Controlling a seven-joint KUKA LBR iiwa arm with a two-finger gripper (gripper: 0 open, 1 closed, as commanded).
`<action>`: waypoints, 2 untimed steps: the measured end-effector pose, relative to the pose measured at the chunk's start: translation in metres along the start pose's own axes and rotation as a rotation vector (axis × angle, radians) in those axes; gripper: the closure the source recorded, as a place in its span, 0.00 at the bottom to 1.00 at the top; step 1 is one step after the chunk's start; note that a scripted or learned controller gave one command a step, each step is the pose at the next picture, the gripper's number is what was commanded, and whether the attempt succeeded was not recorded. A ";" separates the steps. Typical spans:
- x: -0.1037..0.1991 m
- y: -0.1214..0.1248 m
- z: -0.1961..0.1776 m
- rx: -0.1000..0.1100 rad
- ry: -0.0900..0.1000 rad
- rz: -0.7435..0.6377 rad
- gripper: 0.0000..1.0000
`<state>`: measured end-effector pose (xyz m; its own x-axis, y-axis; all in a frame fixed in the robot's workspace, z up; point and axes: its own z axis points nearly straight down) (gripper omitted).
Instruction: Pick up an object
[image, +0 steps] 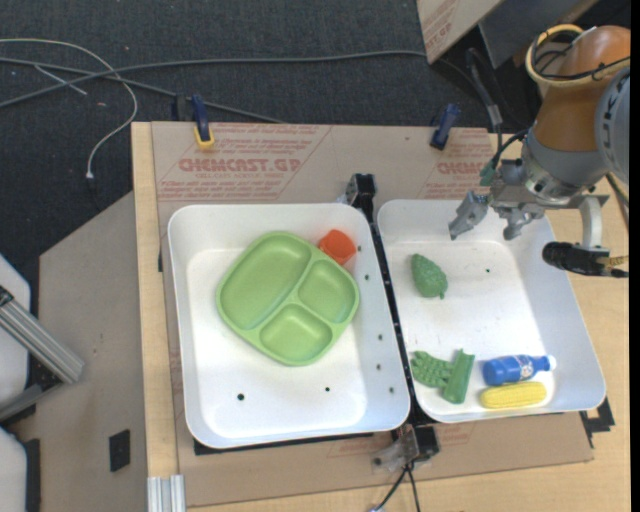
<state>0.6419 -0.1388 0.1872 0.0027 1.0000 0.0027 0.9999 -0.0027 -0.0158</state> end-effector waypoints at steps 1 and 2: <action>0.000 0.003 -0.009 -0.015 -0.002 -0.003 0.00; -0.010 0.005 0.044 -0.009 -0.001 -0.002 0.00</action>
<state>0.6457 -0.1484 0.1435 0.0010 1.0000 0.0015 1.0000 -0.0010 -0.0070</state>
